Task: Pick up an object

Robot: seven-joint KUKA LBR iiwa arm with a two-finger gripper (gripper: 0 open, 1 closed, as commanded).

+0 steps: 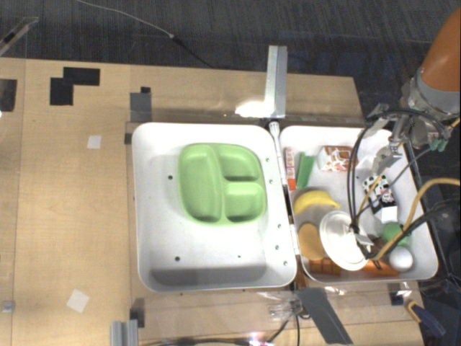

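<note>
My gripper [382, 173] hangs over the right part of the right bin [430, 256], below the grey wrist and orange band at the upper right, with cables looping around it. Right under it lies a small black-and-white item [377, 188]. The bin also holds a white round dish [340, 238], a yellow piece [315, 202], a green stick [305, 170], a red-and-white packet [333, 157], a brown disc [310, 241], a small green piece [392, 231], a white ball [400, 259] and an orange piece [374, 267]. I see nothing clearly held.
The left bin [155, 215] holds a green divided plate [220, 182]. A metal post [276, 81] stands behind the wall between the bins. Black cables [353, 193] drape across the right bin. Wooden bench lies to the left.
</note>
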